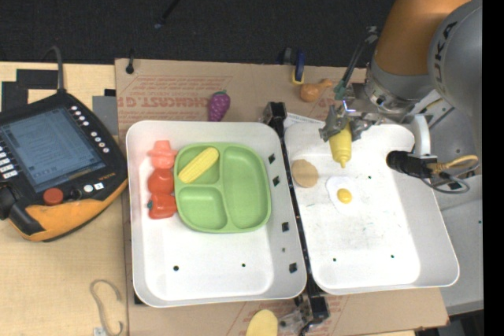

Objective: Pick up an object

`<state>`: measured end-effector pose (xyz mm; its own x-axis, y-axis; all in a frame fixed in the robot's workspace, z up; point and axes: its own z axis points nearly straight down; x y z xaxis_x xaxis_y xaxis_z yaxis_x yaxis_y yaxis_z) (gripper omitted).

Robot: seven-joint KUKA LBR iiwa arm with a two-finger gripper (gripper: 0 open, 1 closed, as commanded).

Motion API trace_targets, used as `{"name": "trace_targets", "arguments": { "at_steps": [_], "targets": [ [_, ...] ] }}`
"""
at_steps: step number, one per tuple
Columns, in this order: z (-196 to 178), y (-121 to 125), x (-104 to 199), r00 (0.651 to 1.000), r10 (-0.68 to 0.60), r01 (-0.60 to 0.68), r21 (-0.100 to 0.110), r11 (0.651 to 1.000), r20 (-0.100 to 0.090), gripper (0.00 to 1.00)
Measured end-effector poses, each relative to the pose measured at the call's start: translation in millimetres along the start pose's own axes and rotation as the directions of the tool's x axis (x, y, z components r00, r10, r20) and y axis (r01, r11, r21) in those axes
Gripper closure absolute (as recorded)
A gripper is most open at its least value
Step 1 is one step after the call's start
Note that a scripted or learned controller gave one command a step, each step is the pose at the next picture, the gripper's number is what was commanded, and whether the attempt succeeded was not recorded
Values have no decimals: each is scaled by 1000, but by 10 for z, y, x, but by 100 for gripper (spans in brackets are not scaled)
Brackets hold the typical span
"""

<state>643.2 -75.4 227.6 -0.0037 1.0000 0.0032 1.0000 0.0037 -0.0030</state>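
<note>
A teach pendant with a grey screen and orange trim lies on the bench at the far left. In the left bin a red and pink plastic figure stands just beside a glossy green divided plate, and a yellow toy corn cob rests slantwise in the plate's upper left compartment. A purple bumpy toy sits on the cardboard behind that bin.

In the right bin a round tan cookie lies near the dividing wall, and a flat fried egg toy is just to its right. The yellow bottle hangs upright, long axis vertical, directly under the gripper, whose fingers are clamped on its top. It looks lifted above the bin floor, just over the egg.
</note>
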Motion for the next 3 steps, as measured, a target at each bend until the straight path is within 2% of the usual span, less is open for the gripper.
{"name": "trace_targets", "arguments": {
  "at_steps": [2, 3],
  "targets": [
    [18, -329, 1172, 1000, 0, 0, 2, 1000, 1, 100],
    [-6, -335, 1029, 1000, 4, -4, 1, 1000, 3, 100]
  ]
}}
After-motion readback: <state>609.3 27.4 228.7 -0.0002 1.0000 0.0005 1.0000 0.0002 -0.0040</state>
